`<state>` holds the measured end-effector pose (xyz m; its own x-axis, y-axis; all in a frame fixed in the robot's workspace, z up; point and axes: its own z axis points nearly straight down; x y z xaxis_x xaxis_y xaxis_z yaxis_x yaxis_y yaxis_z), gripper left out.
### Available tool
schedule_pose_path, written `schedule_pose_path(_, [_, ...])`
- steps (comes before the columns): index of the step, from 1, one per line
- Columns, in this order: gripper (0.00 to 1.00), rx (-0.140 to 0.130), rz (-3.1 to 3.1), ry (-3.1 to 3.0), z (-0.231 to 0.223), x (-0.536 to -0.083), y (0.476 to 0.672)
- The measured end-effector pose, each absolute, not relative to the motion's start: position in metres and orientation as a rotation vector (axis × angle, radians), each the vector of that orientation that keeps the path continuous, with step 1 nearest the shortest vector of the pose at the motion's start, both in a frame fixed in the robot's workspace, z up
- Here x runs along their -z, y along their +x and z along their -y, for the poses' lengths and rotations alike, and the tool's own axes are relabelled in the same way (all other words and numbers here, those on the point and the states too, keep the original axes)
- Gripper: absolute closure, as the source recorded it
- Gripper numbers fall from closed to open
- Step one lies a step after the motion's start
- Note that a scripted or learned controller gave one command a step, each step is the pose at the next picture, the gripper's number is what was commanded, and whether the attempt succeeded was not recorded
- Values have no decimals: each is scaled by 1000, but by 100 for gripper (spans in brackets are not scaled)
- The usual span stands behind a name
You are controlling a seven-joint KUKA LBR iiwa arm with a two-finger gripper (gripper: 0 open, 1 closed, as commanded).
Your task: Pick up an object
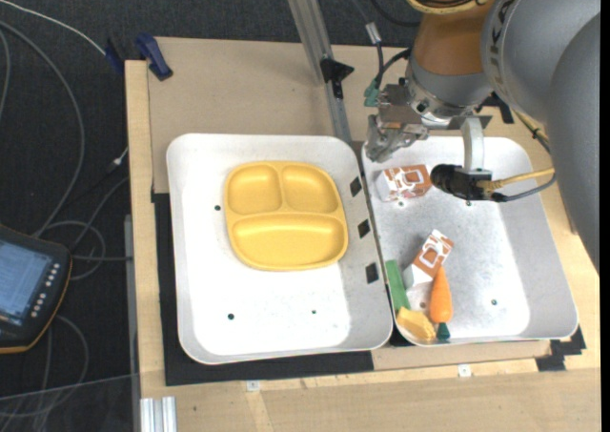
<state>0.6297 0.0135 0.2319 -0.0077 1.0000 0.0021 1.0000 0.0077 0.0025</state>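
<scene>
Bright, even overhead light; soft shadows; white bins glare mildly; focus fairly sharp.

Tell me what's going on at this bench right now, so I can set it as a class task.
A grey and orange robot arm reaches in from the right. Its gripper hangs over the far left corner of the right bin, close to a small orange-and-white box. Nothing looks lifted yet. A second orange-and-white box, a toy carrot, a green piece and a yellow piece lie near that bin's front left. The left bin holds a yellow divided plate.
</scene>
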Motion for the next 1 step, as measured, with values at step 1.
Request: schedule_pose_path(1, [100, -7, -2230, 2213, -75, -235, 650])
